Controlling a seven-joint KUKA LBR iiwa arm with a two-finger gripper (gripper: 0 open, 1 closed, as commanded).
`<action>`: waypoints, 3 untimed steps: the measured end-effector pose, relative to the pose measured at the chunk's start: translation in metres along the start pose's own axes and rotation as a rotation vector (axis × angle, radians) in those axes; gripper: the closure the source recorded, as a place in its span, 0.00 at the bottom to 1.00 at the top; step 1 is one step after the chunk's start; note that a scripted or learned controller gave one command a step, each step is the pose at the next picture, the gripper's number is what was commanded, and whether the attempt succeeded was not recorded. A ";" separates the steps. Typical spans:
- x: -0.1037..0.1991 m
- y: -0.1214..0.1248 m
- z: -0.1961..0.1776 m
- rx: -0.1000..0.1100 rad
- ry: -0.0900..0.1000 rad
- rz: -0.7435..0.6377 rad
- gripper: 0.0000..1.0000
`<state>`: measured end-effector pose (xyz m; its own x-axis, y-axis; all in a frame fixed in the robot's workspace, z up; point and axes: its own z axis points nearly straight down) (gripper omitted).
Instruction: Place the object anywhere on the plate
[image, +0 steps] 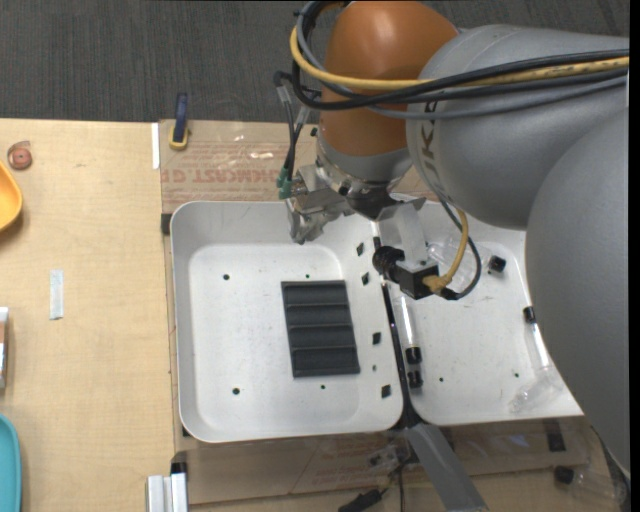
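While the left bin (200, 300) held a dark ribbed block (320, 328) flat near its middle, the gripper (305, 225) hung over its far rim, whether open or closed undeterminable.

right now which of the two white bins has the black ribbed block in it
The left bin: the black ribbed block lies flat near its middle. The right bin, partly under the arm, holds no such block.

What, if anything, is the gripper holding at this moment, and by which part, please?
It cannot be told: the gripper sits over the left bin's far rim, largely hidden beneath the wrist. The dark ridged block lies apart on the bin floor.
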<state>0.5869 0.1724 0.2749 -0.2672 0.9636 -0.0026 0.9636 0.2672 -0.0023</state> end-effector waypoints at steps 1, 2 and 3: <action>0.047 0.002 0.025 0.002 0.001 -0.258 1.00; 0.047 -0.034 0.052 0.001 0.001 -0.335 1.00; 0.066 -0.065 0.005 -0.002 0.001 -0.458 1.00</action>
<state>0.5071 0.2185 0.2698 -0.6657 0.7463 -0.0012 0.7463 0.6657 -0.0013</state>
